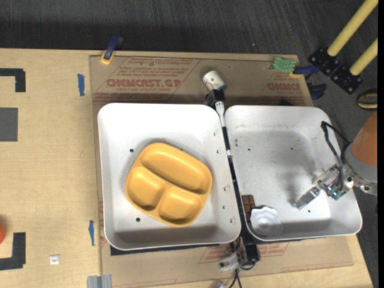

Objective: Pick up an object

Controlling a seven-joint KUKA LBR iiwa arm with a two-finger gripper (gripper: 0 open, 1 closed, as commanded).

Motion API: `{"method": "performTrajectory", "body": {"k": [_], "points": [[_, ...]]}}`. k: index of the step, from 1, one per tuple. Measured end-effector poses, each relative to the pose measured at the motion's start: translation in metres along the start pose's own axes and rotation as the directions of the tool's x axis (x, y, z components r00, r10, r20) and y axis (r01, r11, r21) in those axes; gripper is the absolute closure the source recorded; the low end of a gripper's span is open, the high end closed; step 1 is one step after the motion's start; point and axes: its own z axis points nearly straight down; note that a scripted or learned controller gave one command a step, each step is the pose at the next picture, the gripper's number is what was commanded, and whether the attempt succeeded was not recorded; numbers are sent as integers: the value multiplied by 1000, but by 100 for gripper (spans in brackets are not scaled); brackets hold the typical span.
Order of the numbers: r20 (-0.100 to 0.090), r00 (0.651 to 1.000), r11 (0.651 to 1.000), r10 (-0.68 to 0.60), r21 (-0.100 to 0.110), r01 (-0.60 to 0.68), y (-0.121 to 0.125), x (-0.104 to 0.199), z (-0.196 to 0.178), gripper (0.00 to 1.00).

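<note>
Grey arm (367,161) low over right bin (264,125); claw (312,195) near floor, finger state unclear

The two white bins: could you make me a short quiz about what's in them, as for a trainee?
1. True or false: the yellow divided tray lies in the left bin.
2. Which bin is the pincer over? A) left B) right
3. Fill in: a small white object sits near the right bin's ____ left corner.

Key: 1 true; 2 B; 3 near (front).
</note>
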Motion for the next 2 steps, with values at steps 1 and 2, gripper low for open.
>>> {"method": "performTrajectory", "body": {"k": [1,2], "points": [[10,996,997,-83,4,83,3,34,-22,0],[14,952,952,-305,4,305,57,-29,-10,0]]}}
